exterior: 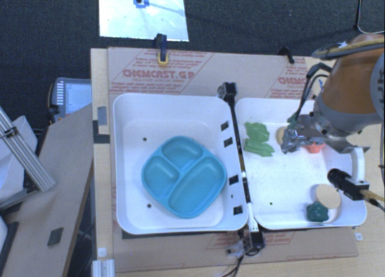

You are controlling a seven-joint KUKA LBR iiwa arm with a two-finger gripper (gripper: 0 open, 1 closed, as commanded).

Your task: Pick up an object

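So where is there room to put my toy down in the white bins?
The right bin has bare floor in its middle and front left, between the green toy and the dark green piece. The left bin has bare strips around the blue plate. It is crowded by the gripper near the orange item.

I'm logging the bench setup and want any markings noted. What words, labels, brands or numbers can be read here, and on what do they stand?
"CHEMCAST GP", in red, on the brown protective sheet under the two white bins, near its far edge at left.
A second red print of the same kind on that sheet at far right: cut off and too blurred to read.
The blue divided plate, the bins and the toys bear no readable text.
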